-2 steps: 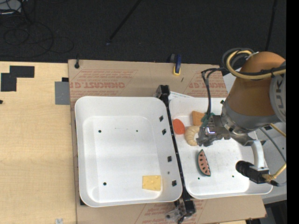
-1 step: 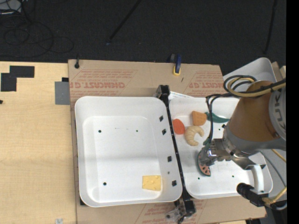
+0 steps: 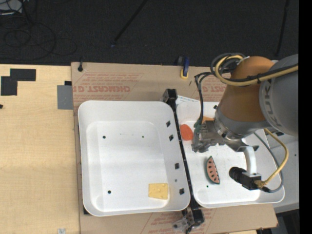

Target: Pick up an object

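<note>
My gripper point(image 3: 199, 143) hangs low over the right bin point(image 3: 273, 197), near its left wall. Just left of it a red-orange object point(image 3: 186, 131) lies on the bin floor, partly covered by the gripper. A watermelon slice point(image 3: 212, 170) with a green rind lies below the gripper, apart from it. In the left bin point(image 3: 92, 116) a yellow cheese-like piece point(image 3: 158, 191) rests near the front right corner. An orange sliver point(image 3: 208, 119) peeks out behind the wrist.
A black divider with clips point(image 3: 176, 145) runs between the two bins. The arm's bulk covers the upper right part of the right bin. Cardboard point(image 3: 122, 84) lies under the bins.
</note>
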`<state>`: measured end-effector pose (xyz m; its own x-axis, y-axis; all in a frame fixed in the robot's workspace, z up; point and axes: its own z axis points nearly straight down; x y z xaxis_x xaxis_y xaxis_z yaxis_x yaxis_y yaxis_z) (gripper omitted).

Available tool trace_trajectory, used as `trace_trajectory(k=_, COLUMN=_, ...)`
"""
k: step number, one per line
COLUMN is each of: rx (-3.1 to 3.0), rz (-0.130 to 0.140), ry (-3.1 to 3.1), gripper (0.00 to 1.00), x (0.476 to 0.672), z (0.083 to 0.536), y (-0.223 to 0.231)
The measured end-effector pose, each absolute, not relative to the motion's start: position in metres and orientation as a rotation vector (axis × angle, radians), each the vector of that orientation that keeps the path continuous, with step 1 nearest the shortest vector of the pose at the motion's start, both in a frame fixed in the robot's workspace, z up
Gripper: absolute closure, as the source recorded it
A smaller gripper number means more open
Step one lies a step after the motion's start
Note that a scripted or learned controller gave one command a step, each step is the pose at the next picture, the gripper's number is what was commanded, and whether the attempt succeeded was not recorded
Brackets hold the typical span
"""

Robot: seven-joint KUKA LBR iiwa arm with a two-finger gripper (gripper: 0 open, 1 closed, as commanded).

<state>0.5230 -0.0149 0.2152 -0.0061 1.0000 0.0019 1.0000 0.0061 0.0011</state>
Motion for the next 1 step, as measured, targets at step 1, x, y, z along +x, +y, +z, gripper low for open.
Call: trace_trajectory(k=1, rx=-2.214, rz=-0.004, ry=-2.228, gripper=1.0, x=0.5479, z=0.2548, y=0.0415)
